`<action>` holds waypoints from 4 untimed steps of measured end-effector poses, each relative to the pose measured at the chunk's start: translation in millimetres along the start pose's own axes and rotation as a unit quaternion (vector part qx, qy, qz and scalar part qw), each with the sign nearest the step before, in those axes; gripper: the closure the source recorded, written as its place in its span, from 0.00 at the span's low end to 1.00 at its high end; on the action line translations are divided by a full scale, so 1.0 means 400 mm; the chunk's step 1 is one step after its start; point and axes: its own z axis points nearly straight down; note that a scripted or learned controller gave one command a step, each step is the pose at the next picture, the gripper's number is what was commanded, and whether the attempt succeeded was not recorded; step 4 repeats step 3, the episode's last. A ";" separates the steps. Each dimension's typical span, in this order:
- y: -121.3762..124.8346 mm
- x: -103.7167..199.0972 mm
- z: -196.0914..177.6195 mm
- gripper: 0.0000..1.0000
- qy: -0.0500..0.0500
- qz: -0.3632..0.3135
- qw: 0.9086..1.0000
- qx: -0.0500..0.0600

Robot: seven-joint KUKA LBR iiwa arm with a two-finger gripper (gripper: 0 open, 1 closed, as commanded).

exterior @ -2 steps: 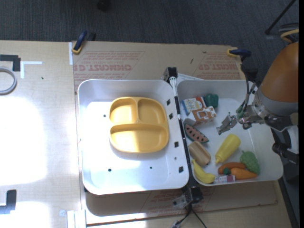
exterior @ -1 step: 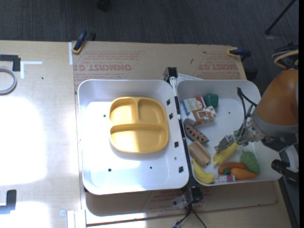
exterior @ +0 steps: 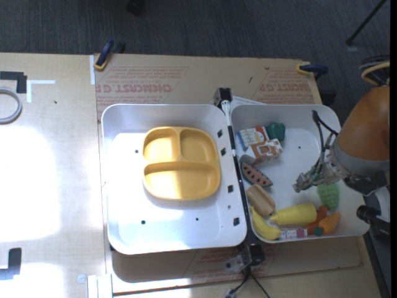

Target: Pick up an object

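Hovering my tool (exterior: 308, 180) low in the right bin (exterior: 298, 120), just beside the green toy (exterior: 329, 195); nothing looks gripped, though I cannot tell its opening. Picking remains undone.

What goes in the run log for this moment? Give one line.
arm: over right bin | gripper: low, beside green toy | grasp: none visible | left bin: yellow plate

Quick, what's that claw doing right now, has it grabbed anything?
Claw: low in the right bin, beside the green toy; open or closed cannot be told, and nothing visibly held.
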 end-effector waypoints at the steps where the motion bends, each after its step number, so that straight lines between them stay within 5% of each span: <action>1: -0.026 0.020 -0.579 1.00 0.000 -0.044 0.999 0.002; 2: -0.022 0.018 -0.604 1.00 -0.001 -0.045 0.999 0.001; 3: -0.024 -0.092 -0.302 1.00 0.002 -0.326 0.945 0.002; 4: -0.024 -0.092 -0.302 1.00 0.002 -0.326 0.945 0.002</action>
